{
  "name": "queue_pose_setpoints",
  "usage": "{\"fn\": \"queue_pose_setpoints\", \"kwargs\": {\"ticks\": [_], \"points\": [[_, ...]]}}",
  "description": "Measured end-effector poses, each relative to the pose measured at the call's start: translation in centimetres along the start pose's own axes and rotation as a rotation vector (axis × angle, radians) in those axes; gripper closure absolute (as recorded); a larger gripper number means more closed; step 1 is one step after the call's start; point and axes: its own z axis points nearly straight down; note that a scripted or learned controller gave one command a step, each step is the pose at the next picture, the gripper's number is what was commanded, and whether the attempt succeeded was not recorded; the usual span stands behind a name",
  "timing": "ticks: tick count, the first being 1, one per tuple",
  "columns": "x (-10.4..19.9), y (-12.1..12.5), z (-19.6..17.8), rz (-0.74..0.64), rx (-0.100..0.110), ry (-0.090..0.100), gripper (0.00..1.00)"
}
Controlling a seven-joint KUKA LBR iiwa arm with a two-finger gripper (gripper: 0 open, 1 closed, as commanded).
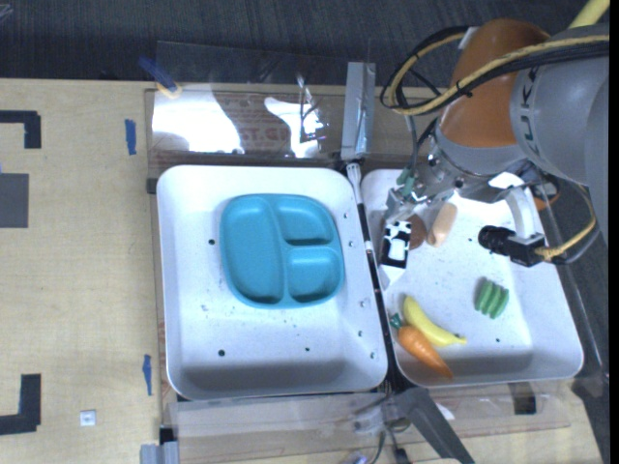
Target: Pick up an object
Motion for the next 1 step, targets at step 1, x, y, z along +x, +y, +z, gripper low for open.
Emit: {"fn": "queue_pose_setpoints", "kwargs": {"ticks": [1], "points": [[-7.99, 0.42, -7.02, -0.316, 0.003, -0.005, 1.0]]}}
